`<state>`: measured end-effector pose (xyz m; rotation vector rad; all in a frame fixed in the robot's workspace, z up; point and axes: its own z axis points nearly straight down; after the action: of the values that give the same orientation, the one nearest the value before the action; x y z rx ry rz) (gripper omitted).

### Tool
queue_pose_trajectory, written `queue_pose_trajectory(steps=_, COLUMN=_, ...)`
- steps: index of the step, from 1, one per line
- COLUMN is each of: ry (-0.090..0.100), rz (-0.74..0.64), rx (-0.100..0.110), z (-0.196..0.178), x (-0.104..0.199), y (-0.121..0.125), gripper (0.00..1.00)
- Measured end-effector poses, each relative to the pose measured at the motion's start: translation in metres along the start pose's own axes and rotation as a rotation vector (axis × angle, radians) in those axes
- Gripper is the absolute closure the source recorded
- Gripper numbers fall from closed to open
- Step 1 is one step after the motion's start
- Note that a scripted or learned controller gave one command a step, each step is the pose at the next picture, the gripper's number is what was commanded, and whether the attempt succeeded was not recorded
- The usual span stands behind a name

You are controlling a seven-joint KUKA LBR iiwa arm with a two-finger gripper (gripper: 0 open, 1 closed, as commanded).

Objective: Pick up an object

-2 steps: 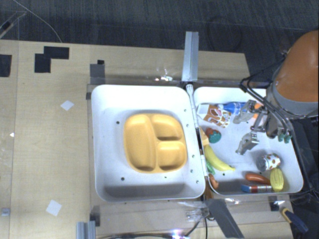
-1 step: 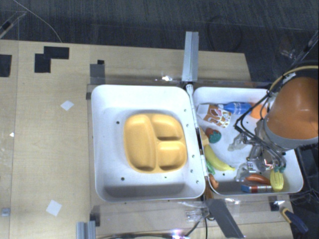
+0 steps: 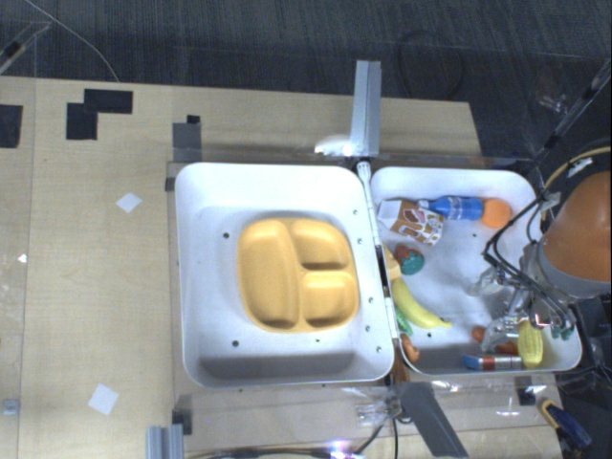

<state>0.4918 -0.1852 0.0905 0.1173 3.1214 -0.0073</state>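
Observation:
The right bin point(image 3: 457, 268) holds several objects. A banana point(image 3: 417, 310) lies near its left wall. A blue bottle point(image 3: 457, 207) lies next to an orange ball point(image 3: 496, 212) at the back, beside a brown and white packet point(image 3: 417, 223). A small teal and red item point(image 3: 410, 260) sits in the middle left. My gripper point(image 3: 510, 325) is down in the front right corner of this bin. It hangs just above a small yellow object point(image 3: 532, 345), a red and blue marker point(image 3: 492, 360) and a small orange piece point(image 3: 478, 334). Cables hide its tip.
The left bin point(image 3: 191, 285) holds a yellow divided plate point(image 3: 295, 273). A metal post point(image 3: 366, 108) stands behind the gap between the bins. The arm's orange band point(image 3: 581, 235) hangs over the right bin's right edge.

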Motion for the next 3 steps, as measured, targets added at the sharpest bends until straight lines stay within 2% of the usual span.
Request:
queue_pose_trajectory(steps=1, ry=-0.003, rz=-0.006, rx=0.003, z=-0.123, x=-0.003, y=-0.021, gripper=0.00)
queue_pose_trajectory(steps=2, ry=0.010, rz=-0.224, rx=-0.004, z=-0.103, x=0.000, y=-0.021, gripper=0.00)
queue_pose_trajectory(steps=3, ry=0.013, rz=-0.274, rx=-0.006, z=-0.057, x=-0.031, y=-0.017, gripper=0.00)
